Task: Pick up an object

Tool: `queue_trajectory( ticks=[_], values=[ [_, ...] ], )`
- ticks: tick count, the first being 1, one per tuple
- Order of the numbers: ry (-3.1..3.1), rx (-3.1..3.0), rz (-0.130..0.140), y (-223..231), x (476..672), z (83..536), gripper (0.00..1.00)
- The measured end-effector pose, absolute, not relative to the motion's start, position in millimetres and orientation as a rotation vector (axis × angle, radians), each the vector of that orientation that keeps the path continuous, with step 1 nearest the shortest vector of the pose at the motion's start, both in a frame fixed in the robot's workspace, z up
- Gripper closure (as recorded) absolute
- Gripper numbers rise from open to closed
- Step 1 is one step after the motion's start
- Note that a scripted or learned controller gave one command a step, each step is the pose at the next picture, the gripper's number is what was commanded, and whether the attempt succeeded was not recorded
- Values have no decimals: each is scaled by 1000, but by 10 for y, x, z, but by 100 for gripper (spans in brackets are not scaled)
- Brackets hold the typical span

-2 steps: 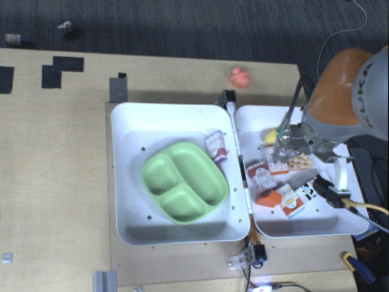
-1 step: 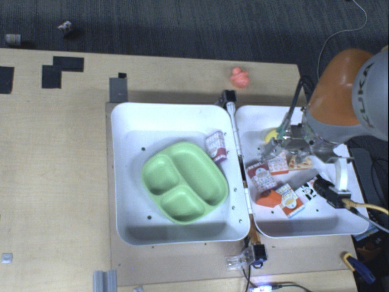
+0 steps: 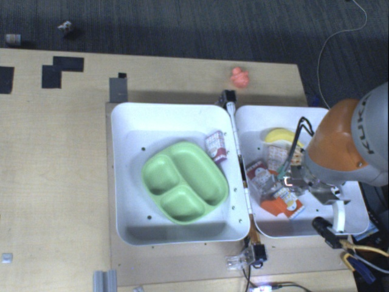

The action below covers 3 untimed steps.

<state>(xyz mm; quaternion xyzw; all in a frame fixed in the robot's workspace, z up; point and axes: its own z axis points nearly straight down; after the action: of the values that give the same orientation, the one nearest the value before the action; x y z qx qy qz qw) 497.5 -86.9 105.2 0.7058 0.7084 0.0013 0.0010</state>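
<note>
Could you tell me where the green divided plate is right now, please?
The green divided plate lies in the left bin, roughly at its middle, with a small red and white packet touching its upper right edge.

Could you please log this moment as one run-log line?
arm over right bin | gripper among clutter, grasp unconfirmed | yellow item at back | green tray, left bin

Wooden bench (image 3: 55, 163) bearing two white bins (image 3: 124, 181)
</note>
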Motion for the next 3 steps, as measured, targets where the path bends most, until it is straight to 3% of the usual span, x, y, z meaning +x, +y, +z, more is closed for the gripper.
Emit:
queue_trajectory(
  ticks=[1, 2, 3],
  values=[
    [2225, 2216, 3, -863, 5322, 968, 0],
    [2226, 2211, 7, -858, 5333, 1074, 100],
    [2226, 2211, 7, -857, 5333, 1073, 0]
  ],
)
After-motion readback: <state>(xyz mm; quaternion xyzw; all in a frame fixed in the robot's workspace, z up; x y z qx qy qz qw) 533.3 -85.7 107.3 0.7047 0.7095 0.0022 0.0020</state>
